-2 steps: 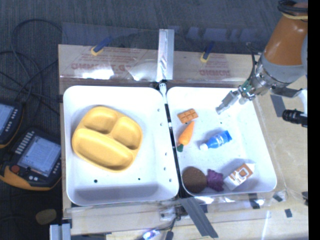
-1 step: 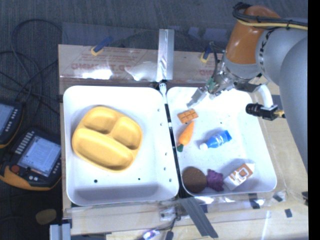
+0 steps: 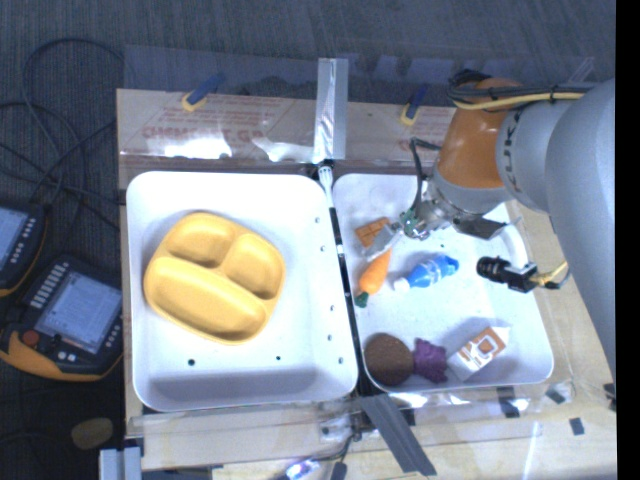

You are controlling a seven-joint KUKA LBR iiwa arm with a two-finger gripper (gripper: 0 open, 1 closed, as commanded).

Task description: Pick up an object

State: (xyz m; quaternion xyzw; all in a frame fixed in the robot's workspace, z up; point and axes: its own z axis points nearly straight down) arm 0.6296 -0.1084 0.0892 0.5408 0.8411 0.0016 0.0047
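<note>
Floor, far left: two handheld control units with screens and orange trim, black cables looping above them.
Counter: brown board under both bins, clear plastic sheet taped across the back, blue clips along the far edge.
Left bin: shallow and white, carrying one large yellow moulded tray with three rounded lobes, set toward the left-centre.
Divider: metal strip standing upright at the back between the bins, rims of the two bins touching below it.
Right bin: shallow and white, several small objects scattered inside.
Small orange-and-white packet: near the upper-left corner of the right bin, just left of the hand.
Toy carrot: tilted, just below the packet, close to the left wall.
Blue-and-white bottle: lying on its side at mid-bin, right of the carrot.
Brown round object: front of the bin, touching a purple object on its right.
Small carton: orange-and-white, tilted, near the front-right corner.
Hand: low over the upper part of the right bin, beside the packet; finger state cannot be told, nothing seen pinched.
Arm: grey with an orange band, reaching in from the right; black fitting with a yellow cable beneath it.
</note>
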